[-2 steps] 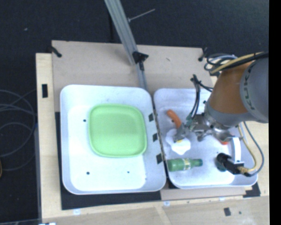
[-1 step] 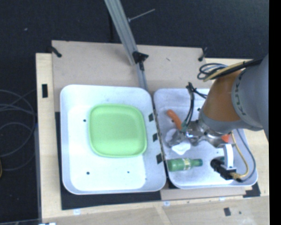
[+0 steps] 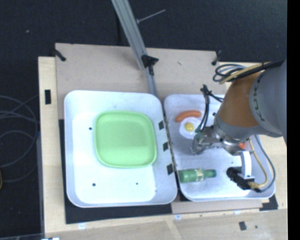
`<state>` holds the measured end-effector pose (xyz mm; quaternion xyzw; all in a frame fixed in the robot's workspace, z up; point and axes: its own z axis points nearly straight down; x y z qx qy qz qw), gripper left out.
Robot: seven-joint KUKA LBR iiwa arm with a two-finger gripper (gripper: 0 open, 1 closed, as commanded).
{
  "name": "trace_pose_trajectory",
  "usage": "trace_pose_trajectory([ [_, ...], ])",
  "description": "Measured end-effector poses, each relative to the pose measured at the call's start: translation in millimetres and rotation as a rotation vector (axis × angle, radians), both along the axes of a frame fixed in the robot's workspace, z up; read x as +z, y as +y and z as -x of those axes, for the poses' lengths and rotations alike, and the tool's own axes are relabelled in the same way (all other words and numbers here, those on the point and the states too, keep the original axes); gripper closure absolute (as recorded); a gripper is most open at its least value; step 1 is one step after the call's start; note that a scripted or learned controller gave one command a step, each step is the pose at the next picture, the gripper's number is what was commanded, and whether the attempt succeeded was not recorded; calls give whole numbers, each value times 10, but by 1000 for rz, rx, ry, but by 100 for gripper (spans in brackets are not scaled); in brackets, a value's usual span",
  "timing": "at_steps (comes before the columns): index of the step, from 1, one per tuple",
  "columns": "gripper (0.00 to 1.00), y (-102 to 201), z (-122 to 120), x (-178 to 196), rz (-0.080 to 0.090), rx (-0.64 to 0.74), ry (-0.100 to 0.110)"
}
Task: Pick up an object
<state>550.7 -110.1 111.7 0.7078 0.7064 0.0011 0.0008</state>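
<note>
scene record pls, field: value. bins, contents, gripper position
left bin: green plate, lying flat
right bin: green bottle on its side near the front; fried egg toy; orange sausage toy behind the egg
gripper: low in the right bin, beside the egg, above the bottle in the image
held: nothing seen between the fingers

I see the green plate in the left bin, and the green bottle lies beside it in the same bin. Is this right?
Not quite. The camera view shows the green plate in the left bin, but the green bottle lies in the right bin, near its front edge, not beside the plate.
</note>
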Motion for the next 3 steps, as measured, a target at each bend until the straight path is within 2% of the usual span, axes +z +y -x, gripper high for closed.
trace_pose_trajectory([
  [2,100,-134,-75,1183,1,1,-3],
  [3,100,-139,-78,1288,0,2,1],
])
